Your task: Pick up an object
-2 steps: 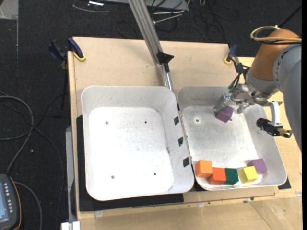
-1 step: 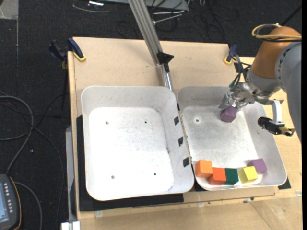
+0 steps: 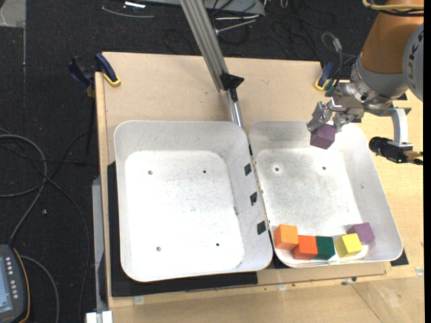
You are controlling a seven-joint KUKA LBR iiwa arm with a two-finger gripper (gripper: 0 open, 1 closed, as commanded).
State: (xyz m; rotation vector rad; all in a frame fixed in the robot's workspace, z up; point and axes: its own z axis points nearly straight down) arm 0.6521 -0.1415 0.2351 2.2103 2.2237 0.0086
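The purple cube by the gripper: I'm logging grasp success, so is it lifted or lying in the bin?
Lifted. The purple cube sits between the fingers of the gripper, above the right bin's far rim.

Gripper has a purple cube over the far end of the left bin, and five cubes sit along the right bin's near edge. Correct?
Not quite. The camera view shows the gripper holding the purple cube over the far end of the right bin, not the left. The row of five cubes along that bin's near edge is as you say.

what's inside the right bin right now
Five blocks sit along the right bin's near edge: orange block, red-orange block, green block, yellow block, purple block. Another purple cube is in the hand above its far end.
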